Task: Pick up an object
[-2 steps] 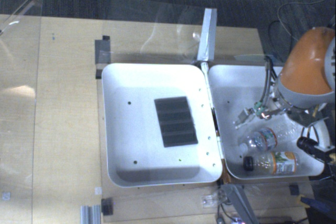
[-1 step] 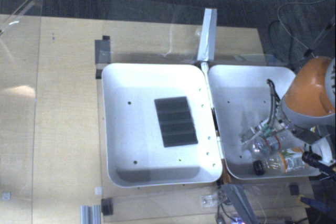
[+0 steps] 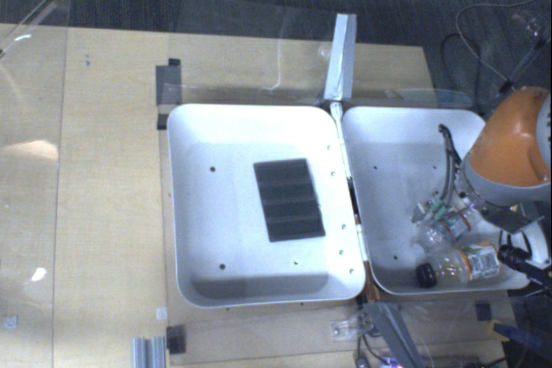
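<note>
We see our jaws (image 3: pixel 442 215) low in the right bin (image 3: pixel 388 151), near the tabletop's right edge; we cannot tell how they stand. Just below them a clear plastic bottle (image 3: pixel 457 265) lies on its side. A dark ridged block (image 3: pixel 289 199) rests in the left bin (image 3: pixel 198 185).

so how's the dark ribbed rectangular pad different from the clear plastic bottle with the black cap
The dark ribbed rectangular pad is opaque and flat; the clear plastic bottle with the black cap is see-through and rounded. The pad lies alone in the left white bin; the bottle lies in the right white bin, by the arm. Both lie on bin floors.
</note>
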Controlling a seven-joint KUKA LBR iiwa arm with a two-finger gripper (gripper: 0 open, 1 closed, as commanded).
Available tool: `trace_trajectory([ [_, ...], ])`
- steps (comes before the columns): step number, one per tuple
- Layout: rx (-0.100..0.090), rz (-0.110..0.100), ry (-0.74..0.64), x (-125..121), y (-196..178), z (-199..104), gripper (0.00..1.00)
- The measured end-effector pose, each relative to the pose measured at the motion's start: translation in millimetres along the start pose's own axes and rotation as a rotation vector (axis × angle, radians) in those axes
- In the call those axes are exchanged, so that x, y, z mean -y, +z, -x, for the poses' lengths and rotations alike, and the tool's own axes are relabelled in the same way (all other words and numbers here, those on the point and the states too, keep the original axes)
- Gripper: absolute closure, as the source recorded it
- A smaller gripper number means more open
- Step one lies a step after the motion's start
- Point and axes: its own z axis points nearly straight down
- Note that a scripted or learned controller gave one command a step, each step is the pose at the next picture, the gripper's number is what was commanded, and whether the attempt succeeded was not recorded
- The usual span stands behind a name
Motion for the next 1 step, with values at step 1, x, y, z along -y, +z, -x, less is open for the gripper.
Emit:
trace_trajectory([
  [1, 0.000, 0.000, 0.000, 0.0, 0.0, -0.1, 0.00],
])
